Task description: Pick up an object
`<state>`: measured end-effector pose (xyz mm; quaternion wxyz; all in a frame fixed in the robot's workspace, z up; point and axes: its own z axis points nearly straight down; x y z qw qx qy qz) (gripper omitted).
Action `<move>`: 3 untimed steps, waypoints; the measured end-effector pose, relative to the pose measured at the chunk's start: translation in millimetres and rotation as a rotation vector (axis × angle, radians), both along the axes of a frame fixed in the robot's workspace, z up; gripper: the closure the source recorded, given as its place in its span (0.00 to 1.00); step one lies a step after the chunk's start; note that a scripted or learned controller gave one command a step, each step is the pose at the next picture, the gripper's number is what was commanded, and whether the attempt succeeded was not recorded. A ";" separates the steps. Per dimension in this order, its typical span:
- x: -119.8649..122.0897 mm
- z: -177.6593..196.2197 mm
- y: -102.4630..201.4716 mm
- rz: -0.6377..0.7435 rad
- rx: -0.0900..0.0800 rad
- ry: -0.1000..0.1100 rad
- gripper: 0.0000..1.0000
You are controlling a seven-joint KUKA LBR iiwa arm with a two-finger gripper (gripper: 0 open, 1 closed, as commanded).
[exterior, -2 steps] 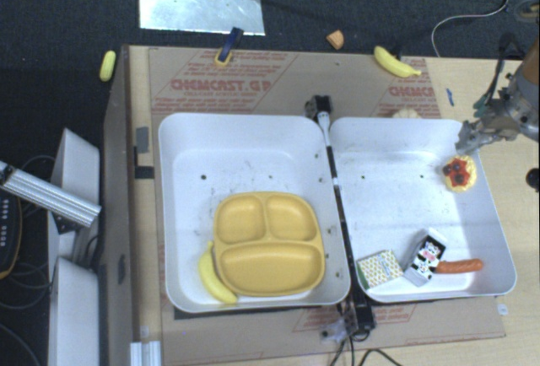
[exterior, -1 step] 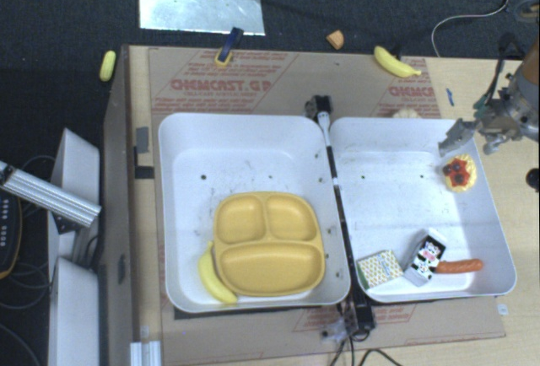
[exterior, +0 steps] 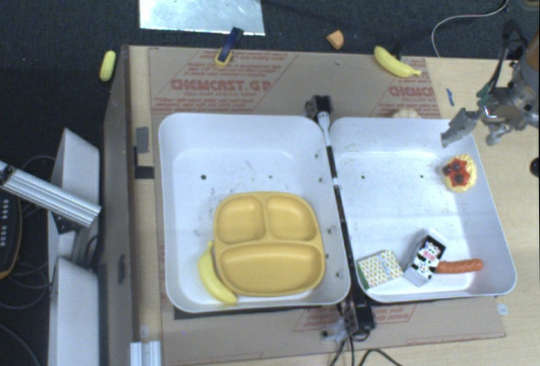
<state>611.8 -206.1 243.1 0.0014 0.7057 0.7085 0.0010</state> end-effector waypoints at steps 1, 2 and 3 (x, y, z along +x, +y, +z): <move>-7.0 16.9 -0.1 -0.002 0.000 0.000 0.00; 2.6 -3.3 -0.2 0.000 -0.001 0.001 0.00; 3.6 8.3 -0.4 0.003 -0.003 -0.003 1.00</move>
